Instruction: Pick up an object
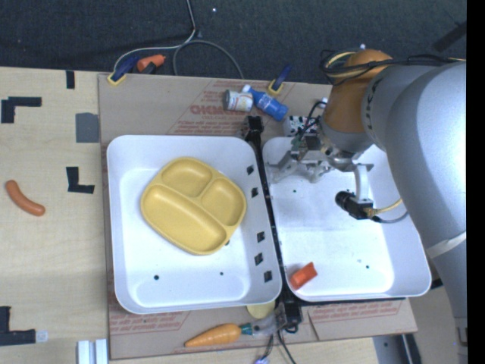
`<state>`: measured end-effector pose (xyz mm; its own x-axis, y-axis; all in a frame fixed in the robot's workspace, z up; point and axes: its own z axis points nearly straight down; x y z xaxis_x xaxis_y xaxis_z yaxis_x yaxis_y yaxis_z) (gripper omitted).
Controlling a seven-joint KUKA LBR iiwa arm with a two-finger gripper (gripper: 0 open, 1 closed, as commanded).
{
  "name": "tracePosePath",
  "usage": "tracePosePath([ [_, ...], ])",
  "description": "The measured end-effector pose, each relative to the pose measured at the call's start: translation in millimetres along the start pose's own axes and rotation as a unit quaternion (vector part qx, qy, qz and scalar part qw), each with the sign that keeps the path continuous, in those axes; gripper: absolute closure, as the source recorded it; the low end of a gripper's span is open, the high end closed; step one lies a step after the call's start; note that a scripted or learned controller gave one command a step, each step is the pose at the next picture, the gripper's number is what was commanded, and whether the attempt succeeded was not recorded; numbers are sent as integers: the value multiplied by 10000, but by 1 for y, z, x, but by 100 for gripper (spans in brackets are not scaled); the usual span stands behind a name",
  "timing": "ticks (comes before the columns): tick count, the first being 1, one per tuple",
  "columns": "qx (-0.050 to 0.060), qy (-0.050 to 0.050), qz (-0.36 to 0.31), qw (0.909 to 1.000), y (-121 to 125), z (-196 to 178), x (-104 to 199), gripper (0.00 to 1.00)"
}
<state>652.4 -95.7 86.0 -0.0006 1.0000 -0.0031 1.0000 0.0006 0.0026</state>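
Nearest my camera, a toy carrot lies on the desk just below the left bin. That bin holds a yellow divided plate. My likeliest target, judging from here, is the small orange piece in the right bin, close to the divider between bins. My arm leans over the right bin's far end, wrist bent down, with the tool low at the far left corner, well apart from the orange piece. I cannot tell how the tool is set. To grasp well, I would bring it toward the near edge, centre above the piece, then descend straight.
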Motion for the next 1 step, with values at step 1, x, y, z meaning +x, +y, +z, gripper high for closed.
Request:
tracePosePath([
  [1,6,17,-8,10000,17,1,-8,0],
])
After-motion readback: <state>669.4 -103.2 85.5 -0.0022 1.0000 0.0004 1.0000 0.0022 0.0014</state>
